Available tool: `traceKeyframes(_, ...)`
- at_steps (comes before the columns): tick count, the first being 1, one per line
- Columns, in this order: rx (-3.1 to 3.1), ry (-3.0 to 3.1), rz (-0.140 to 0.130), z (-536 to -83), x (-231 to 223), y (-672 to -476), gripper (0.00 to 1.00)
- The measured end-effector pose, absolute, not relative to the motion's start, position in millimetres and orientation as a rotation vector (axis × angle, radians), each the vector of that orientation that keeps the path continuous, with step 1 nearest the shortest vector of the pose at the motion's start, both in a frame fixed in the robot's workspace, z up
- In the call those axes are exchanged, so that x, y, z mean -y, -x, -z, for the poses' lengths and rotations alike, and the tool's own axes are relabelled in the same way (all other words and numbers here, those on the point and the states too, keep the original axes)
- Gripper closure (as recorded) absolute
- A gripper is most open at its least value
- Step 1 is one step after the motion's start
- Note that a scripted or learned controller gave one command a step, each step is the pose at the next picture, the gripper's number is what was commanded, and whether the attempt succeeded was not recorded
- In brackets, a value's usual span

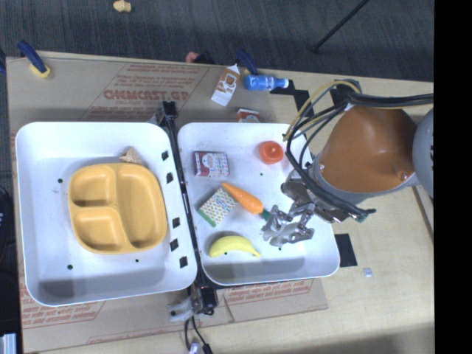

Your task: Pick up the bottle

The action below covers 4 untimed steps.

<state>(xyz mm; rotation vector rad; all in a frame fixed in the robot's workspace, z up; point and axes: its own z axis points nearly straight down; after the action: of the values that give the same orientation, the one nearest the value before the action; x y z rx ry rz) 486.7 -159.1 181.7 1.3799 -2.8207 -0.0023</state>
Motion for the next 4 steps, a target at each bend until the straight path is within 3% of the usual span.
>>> traceKeyframes(1, 2.672, -1.651, 0.001, -209, 209, -481.0, 1.00)
traceKeyframes(2, 2.412, -2.009, 0.004, -193, 158, -476.5, 1.00)
traceKeyframes(3, 1.933, -2.476, 0.003, -217, 204, -476.5, 1.00)
traceKeyframes(4, 1.843, -2.542, 0.005, -190, 115, -476.3, 1.00)
